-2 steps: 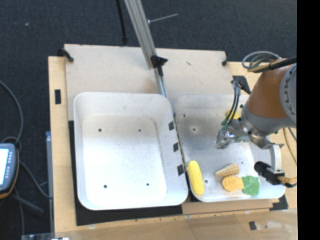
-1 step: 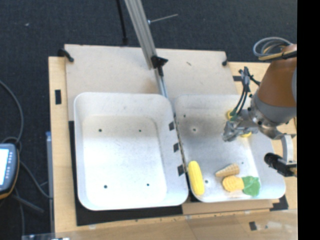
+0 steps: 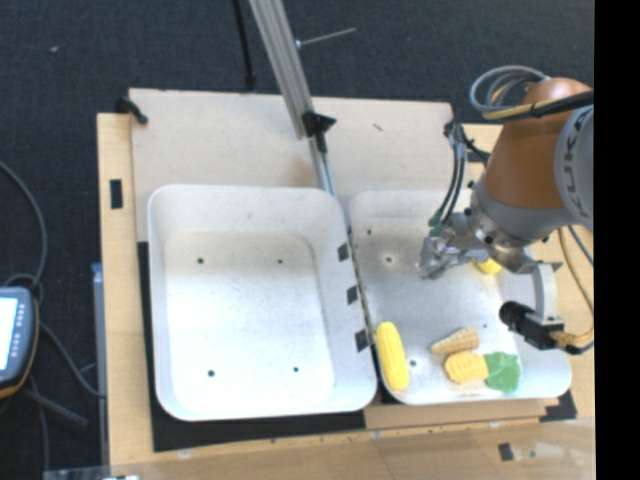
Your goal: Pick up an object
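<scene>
I've got the arm reaching in from the right, over the right bin; gripper is low over the bin's upper middle, above bare floor; whether it's apart or together I cannot tell from this slanted view, the metal bits blur into one clump; nothing visibly clamped in it.

Candidates all sit in the right bin: yellow banana-like piece against the near-left wall; a small corn cob and a second corn piece near the front; green leafy item touching that second corn piece; a small yellow thing peeks out just beside the wrist, mostly hidden, can't say what it is. Left bin doesn't matter here.

My read: approach stage, no grasp yet; gripper is well apart from the front cluster. To do it well I'd pick the small corn cob; it stands freest, whereas the banana piece hugs the wall and risks a finger hitting the rim; the second corn piece and the green item touch, so a double grab or a slip is likely there. Line the closing direction across the cob's short axis; descend straight; close only once down at the floor; lift slowly and check for something actually held.
</scene>
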Robot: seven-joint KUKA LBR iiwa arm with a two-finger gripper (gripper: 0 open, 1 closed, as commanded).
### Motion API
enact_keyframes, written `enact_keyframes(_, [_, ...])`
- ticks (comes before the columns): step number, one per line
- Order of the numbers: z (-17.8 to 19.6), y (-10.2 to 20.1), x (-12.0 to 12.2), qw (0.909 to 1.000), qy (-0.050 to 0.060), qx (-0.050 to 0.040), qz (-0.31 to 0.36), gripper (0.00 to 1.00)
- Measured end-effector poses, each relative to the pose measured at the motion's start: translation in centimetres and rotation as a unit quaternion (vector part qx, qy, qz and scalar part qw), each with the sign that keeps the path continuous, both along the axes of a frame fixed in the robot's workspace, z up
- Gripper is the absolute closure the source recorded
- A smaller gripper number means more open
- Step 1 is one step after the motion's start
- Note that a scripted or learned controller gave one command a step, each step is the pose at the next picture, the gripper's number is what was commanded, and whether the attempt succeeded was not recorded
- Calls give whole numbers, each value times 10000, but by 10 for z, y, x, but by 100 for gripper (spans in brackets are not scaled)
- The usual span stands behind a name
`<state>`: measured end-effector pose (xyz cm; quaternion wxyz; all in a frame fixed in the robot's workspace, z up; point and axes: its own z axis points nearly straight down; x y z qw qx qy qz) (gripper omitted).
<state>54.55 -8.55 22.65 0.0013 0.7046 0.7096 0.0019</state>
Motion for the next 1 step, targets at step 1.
enact_keyframes(1, [4,45,15,10000,10,1,-1,100])
